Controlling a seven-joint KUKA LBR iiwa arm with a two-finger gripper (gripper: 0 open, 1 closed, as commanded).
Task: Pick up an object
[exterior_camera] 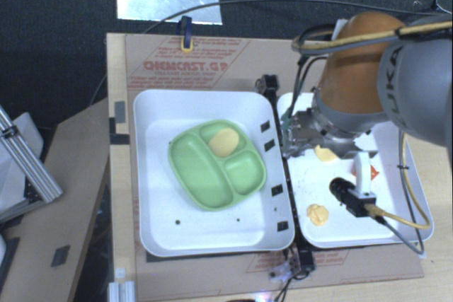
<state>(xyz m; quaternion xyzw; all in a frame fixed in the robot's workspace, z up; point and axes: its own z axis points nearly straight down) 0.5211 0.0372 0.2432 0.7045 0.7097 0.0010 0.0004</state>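
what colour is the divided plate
The divided plate is light green, clear in the camera view.

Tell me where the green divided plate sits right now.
In the camera view, the green divided plate lies near the middle of the left bin. A pale yellow piece rests in its upper compartment.

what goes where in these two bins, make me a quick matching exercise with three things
Things:
1. green plate
2. pale yellow oval
3. small yellow lump

Places:
a. in the right bin, near its front edge
b. lying in the middle of the left bin
c. in a small compartment of the plate

Pairs: 1-b, 2-c, 3-a
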